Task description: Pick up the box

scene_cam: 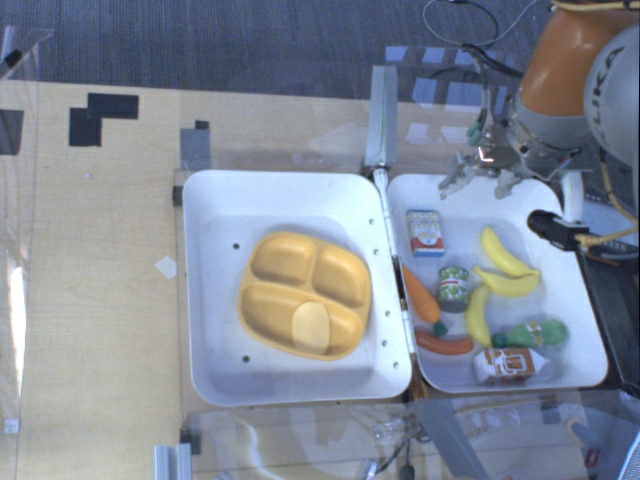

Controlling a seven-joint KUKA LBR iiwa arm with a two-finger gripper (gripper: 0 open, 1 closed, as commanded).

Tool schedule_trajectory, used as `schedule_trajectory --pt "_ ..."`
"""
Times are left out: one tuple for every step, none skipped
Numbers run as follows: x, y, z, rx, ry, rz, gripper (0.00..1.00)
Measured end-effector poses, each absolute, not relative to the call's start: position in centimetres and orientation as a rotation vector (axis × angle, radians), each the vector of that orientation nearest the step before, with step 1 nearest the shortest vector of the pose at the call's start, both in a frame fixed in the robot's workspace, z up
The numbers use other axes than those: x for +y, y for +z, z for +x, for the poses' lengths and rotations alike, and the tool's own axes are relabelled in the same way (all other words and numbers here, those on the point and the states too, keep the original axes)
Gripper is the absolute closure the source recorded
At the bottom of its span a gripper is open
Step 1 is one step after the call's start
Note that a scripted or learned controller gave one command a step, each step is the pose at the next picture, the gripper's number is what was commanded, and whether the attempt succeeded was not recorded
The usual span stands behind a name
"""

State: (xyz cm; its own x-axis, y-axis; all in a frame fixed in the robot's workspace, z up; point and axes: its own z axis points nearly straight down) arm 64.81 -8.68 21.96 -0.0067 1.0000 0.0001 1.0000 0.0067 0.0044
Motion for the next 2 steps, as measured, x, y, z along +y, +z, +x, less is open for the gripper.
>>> schedule_trajectory --pt "-9.3 30.5 62.5 2.405 0.007 2.009 0.0" --pt "-8.3 34.4 61.9 2.606 0.007 1.739 0.0"
